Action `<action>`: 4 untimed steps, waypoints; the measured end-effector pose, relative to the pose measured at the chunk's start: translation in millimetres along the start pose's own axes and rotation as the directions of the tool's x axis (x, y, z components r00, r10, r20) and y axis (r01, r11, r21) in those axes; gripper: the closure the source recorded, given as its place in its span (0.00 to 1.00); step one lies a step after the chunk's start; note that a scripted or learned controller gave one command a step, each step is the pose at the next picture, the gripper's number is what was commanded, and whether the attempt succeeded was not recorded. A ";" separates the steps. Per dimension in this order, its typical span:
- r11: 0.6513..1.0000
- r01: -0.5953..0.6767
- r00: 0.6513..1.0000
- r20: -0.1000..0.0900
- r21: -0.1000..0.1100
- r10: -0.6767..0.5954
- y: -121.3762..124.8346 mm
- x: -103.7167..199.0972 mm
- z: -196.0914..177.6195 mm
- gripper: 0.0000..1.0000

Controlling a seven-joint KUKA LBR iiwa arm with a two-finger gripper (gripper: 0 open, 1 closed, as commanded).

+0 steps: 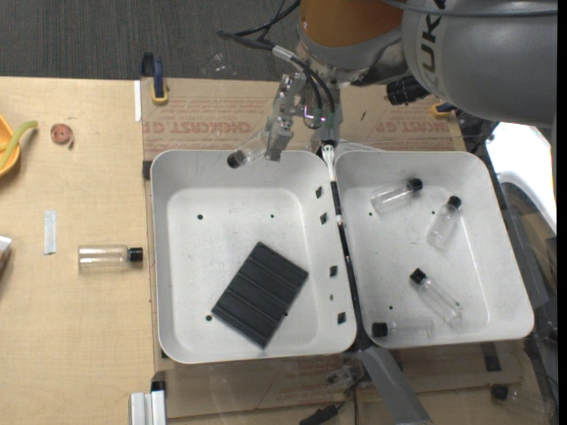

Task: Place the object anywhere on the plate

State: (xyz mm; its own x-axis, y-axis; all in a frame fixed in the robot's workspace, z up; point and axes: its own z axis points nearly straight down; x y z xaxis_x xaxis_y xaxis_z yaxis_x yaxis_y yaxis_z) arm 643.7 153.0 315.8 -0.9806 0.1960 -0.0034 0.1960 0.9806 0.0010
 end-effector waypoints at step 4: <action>0.987 0.164 0.987 -0.005 0.001 -0.164 40.7 177.5 147.2 0.00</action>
State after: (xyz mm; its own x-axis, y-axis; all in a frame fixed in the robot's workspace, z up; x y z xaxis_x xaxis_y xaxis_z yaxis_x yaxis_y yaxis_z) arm 478.1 227.8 168.0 -0.9995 0.0330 0.0011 0.0330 0.9995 -0.0004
